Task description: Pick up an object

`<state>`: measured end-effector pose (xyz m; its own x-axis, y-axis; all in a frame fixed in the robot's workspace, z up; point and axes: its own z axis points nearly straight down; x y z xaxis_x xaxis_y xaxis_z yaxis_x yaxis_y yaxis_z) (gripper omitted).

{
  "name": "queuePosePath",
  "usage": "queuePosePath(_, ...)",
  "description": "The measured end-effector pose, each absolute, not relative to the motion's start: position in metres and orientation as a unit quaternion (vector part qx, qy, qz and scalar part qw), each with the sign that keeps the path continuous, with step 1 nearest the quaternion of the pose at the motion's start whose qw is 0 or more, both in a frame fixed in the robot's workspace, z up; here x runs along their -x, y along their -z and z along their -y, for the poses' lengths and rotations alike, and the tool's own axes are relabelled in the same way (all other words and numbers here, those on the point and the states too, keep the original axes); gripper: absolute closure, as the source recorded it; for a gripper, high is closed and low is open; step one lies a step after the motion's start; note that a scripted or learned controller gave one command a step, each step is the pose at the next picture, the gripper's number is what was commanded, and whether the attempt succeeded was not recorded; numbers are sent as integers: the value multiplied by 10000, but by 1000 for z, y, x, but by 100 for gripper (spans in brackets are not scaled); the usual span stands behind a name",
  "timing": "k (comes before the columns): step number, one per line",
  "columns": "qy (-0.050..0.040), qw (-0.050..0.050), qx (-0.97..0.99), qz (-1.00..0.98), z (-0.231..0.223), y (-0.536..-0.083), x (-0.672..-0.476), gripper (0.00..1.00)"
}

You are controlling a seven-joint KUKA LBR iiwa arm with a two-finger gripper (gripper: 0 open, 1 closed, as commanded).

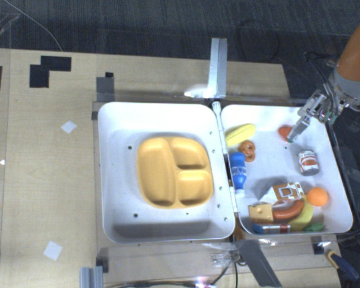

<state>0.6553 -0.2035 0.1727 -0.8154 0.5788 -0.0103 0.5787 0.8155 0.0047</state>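
The end effector [295, 132] hangs over the right-hand shallow white plastic bin [336, 161], at about one o'clock from that bin's middle, its tip just beside a small round orange-red object [284, 132] lying near the bin's far wall. Whether the two fingers are spread or closed I cannot tell at this resolution, and nothing can be seen between them.

That orange-red piece looks like the likeliest target, since it lies apart from everything else (the yellow banana-shaped toy [240, 133] and small brown ring-shaped piece [247, 149] sit at nine o'clock from it, well clear). To do this step well, the fingers should straddle the piece squarely before descending, as a round, low thing will probably skid away if touched off-centre. Closing should wait until the tips are near the bin floor.

The small white-and-red can [308, 161] at five o'clock is a fair alternative. The crowded heap at the near edge, around the orange ball [317, 197], is a poorer choice. The left bin [114, 179] carries a yellow divided plastic tray [173, 171].
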Motion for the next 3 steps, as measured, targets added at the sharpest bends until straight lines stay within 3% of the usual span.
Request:
queuePosePath(1,-10,32,-4041,-9147,192,-90,-650,0)
queuePosePath(2,63,14,-4141,-9102,129,-88,-660,0)
queuePosePath(3,-17,46,-3325,-9431,86,-88,-642,0)
